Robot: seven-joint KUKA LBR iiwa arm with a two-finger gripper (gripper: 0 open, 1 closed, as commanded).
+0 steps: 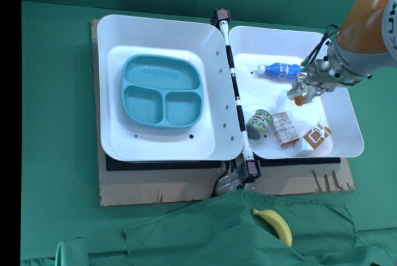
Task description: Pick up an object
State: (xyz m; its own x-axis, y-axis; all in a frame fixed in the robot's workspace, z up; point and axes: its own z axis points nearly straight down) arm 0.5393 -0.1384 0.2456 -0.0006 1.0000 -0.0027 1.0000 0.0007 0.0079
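My gripper (301,92) hangs over the middle of the right bin (347,116), reaching in from the right. A small orange thing (299,100) shows right at its tip; the view does not show whether it is gripped. A blue bottle (279,70) with a white cap lies on its side just left of and behind the gripper. Toward the bin's front lie a green can (258,123), a red-and-white carton (284,128) and an orange-and-white box (317,135).
The left bin (124,35) holds a teal divided plate (162,91). A black-and-white hinge bar (234,91) runs between the bins. A banana (276,226) lies on green cloth in front of the bench.
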